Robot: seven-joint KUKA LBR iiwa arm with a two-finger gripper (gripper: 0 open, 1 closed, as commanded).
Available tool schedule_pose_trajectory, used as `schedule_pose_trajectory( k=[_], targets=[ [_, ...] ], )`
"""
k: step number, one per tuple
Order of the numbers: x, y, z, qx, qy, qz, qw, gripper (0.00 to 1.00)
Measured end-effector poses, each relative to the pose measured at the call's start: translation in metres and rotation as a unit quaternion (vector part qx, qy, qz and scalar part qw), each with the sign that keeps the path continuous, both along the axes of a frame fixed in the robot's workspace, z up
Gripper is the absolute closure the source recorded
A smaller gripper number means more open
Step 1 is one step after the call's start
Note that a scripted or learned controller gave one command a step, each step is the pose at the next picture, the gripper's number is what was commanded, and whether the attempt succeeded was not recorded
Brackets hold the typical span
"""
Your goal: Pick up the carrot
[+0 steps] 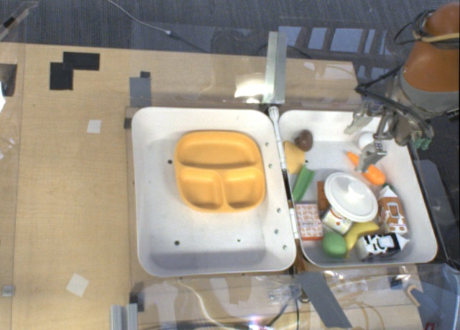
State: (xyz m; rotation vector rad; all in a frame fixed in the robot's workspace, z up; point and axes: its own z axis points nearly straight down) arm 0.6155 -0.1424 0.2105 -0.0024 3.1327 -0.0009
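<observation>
The carrot (pixel 369 172) lies at the three o'clock side of the right bin (pixel 424 210), just above a white lidded cup (pixel 350 198). The gripper (pixel 375 139) hangs directly over it, at its twelve o'clock; whether its fingers are parted or grip anything cannot be told. A yellow tray (pixel 218 170) fills the left bin (pixel 154 199).

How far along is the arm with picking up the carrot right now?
Done: the end effector has reached the right bin and sits just above the carrot. In hand: nothing visibly lifted; the carrot lies on the bin floor beside the white lidded cup. Left: grasping and lifting it.
</observation>
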Motion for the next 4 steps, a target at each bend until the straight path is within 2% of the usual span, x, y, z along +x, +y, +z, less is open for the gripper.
schedule_pose_trajectory(
  k=[1,2,3,4],
  targets=[
    [0.026,-0.024,-0.111,-0.0011,-0.003,0.025,0.9997,0.0],
    [0.0,-0.063,-0.119,-0.0023,-0.004,0.078,0.9969,0.0],
    [0.006,-0.009,-0.121,-0.0017,-0.003,0.094,0.9955,0.0],
    [0.011,-0.008,-0.104,-0.0041,-0.013,0.096,0.9953,1.0]
  ],
)
